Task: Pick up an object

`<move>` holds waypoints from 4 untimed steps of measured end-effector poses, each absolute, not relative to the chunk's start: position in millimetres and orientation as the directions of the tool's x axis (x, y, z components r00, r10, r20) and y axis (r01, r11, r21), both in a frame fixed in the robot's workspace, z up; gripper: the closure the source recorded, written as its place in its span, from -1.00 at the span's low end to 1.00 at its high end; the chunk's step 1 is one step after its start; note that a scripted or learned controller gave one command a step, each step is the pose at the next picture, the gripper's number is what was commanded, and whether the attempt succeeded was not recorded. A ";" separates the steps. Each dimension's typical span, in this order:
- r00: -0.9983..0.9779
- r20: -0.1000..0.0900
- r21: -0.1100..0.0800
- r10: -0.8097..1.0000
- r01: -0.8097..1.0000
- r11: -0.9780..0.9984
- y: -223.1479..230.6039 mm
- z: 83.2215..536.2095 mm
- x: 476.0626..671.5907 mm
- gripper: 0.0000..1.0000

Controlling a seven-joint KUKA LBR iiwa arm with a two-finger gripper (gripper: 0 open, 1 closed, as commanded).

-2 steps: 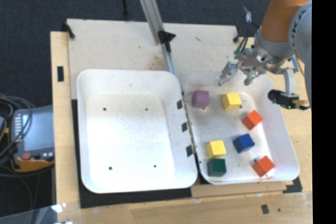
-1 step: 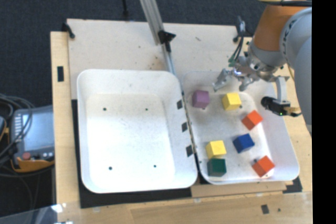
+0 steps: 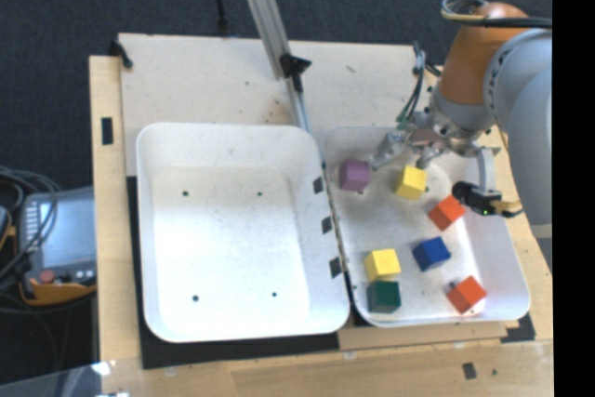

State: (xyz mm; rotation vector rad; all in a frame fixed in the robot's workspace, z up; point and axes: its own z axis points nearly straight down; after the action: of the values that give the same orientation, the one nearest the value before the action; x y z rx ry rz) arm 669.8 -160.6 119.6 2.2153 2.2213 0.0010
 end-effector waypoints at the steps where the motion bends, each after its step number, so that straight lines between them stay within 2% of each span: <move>1: -0.004 -0.004 0.005 1.000 1.000 0.004 -161.3 130.0 670.4 1.00; 2: -0.001 -0.001 0.007 1.000 1.000 0.001 -168.2 177.7 669.4 1.00; 3: -0.004 -0.001 0.007 1.000 1.000 0.004 -167.4 224.3 676.4 1.00; 4: -0.008 -0.001 0.004 1.000 1.000 0.008 -167.9 240.8 677.4 1.00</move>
State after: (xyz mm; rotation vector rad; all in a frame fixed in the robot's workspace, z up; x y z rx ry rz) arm 677.4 -167.9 240.8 2.2101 2.2280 0.0042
